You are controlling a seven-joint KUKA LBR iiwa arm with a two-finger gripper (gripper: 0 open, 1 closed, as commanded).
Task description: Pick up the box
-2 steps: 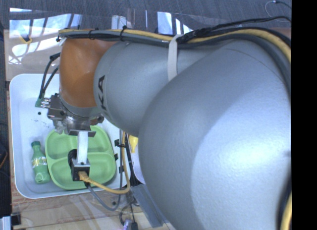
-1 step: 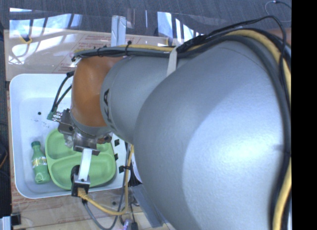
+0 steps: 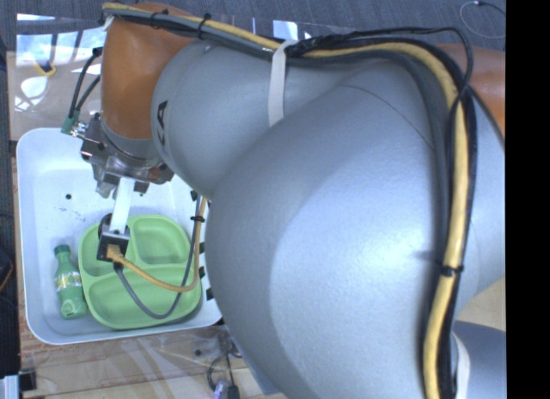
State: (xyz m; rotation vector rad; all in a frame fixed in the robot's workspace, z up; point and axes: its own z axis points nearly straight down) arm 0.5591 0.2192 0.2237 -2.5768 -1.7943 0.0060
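Note:
My gripper (image 3: 113,181) hangs below the orange wrist band over the left bin (image 3: 34,208), near its back half. It sits just above the far edge of a green divided plate (image 3: 155,255). The grey arm reaches across from the right and hides the right side of this bin and everything beyond it.
A green plastic bottle (image 3: 67,284) lies in the left bin's front left corner, right beside the green plate. The bin's white floor is bare at the back left. Wooden bench shows along the front and left edges.

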